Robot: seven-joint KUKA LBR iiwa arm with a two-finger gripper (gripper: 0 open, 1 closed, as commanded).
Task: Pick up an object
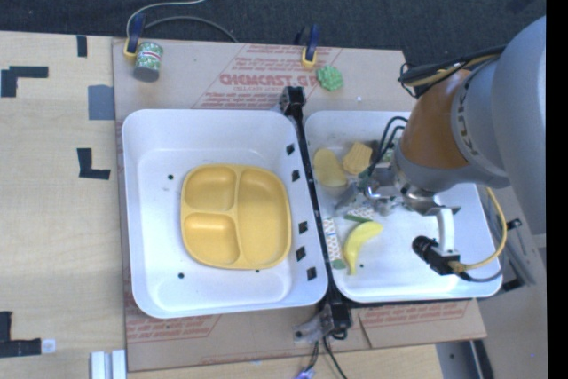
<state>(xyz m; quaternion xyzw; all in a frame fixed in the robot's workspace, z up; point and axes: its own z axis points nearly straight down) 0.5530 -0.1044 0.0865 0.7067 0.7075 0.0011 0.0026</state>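
Arm (461, 129) bends low over right bin (399, 284), gripper (373, 191) above banana (358, 240).

Arm (461, 138) and crowded toys (342, 164) block the right bin (399, 284).

A yellow banana (359, 240) lies curved in the right bin (399, 284), near pale yellow pieces (342, 162).
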